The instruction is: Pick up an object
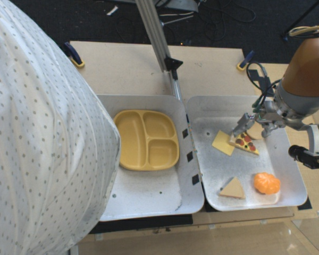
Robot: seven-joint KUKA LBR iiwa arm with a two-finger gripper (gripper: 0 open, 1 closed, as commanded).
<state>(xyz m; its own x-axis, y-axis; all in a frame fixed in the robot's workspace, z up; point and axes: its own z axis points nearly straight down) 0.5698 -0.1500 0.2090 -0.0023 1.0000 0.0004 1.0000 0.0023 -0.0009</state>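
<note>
In the right bin (212, 122) lie a pale yellow cheese square (223, 143), a pizza slice toy (246, 144), a tan wedge (233, 188) and an orange fruit (267, 183). My gripper (253, 126) reaches in from the right and hovers just above the pizza slice, its fingers spread apart on either side of the slice's upper end. One grey finger (242, 125) points down toward the gap between the cheese and the pizza. Nothing is held between them.
The left bin (149, 195) holds a yellow divided tray (147, 139). A white dotted cloth (37, 126) covers the left side of the view. A metal pole (157, 31) slants up behind the bins. Blue-yellow clamps (73, 53) sit on the bench's back edge.
</note>
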